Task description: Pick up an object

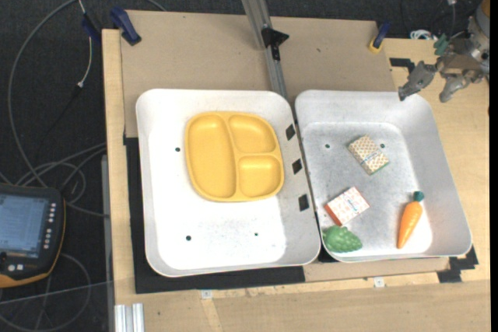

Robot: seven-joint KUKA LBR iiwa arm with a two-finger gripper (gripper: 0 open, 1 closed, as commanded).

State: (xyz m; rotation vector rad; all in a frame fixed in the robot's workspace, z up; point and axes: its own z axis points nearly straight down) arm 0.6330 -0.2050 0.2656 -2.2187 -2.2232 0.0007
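With jaws spread wide and holding nothing, gripper [432, 85] hovers past the right bin's [436, 128] far right corner; carrot [409, 222], both boxes untouched inside.

We can read no text, brand, number or sign anywhere. The small cardboard box with a red and white face [347, 206], lying in the right shallow white bin [436, 128], carries print that is too small and blurred for us to make out. The pale patterned box [368, 154], further up the same bin from it, shows a fine pattern but no letters we can tell. The dark handheld screen unit [27, 233], well left of the bins, glows blue without legible characters.
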